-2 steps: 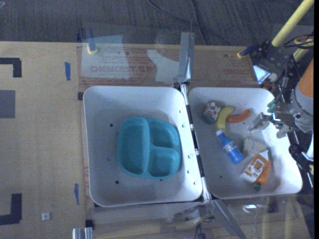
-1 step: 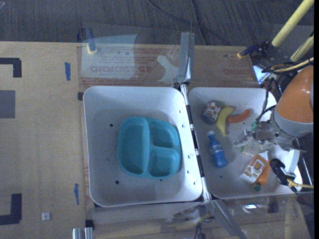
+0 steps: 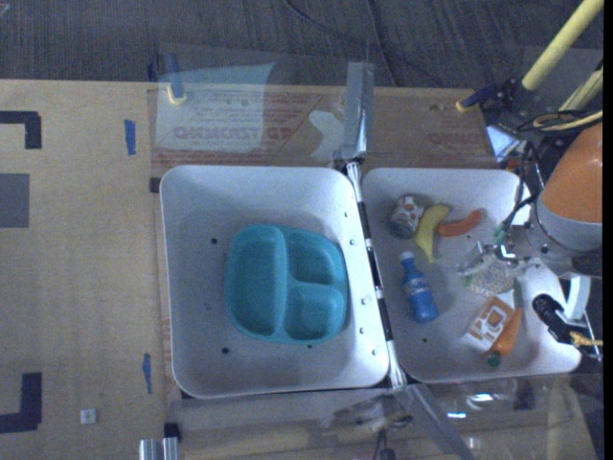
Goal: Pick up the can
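The can (image 3: 406,216) is a small grey tin with a red and white label. It rests in the far left corner of the right bin (image 3: 450,364), touching the top end of a yellow banana (image 3: 430,231). My gripper (image 3: 502,251) hangs over the right side of that bin, about a hand's width to the right of the can and slightly nearer the camera. It sits just above a crinkled clear packet (image 3: 489,276). Nothing shows between the gripper and the can except the banana and a red-orange chilli-shaped piece (image 3: 462,223).
A blue bottle (image 3: 418,288) lies in the middle of the right bin. An orange and white carton (image 3: 488,321) and a carrot (image 3: 507,334) lie near its front right. The left bin (image 3: 192,209) holds a teal divided plate (image 3: 285,283).
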You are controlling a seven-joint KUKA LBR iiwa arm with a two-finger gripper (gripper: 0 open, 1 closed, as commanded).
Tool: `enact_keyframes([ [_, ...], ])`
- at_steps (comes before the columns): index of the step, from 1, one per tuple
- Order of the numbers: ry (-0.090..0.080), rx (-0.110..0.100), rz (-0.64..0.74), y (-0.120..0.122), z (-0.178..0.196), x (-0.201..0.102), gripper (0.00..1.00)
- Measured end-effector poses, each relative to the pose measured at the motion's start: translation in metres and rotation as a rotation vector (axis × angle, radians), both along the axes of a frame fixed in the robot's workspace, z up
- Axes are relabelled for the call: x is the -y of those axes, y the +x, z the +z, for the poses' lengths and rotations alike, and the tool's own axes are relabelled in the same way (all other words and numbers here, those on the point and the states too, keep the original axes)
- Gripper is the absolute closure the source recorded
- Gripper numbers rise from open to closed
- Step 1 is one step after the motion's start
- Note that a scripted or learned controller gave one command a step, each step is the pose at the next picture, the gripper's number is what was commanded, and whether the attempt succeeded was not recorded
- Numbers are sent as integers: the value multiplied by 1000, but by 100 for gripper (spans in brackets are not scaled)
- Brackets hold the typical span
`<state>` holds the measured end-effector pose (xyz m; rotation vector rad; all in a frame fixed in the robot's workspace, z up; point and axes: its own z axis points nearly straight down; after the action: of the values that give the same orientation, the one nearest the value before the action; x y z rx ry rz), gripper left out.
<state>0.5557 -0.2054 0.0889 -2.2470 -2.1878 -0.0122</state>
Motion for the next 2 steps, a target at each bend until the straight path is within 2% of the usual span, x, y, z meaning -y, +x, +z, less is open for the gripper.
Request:
enact_keyframes([
  [1,-16,13,30,-1,3,-59,0],
  [2,-11,5,63,45,-2,-38,0],
])
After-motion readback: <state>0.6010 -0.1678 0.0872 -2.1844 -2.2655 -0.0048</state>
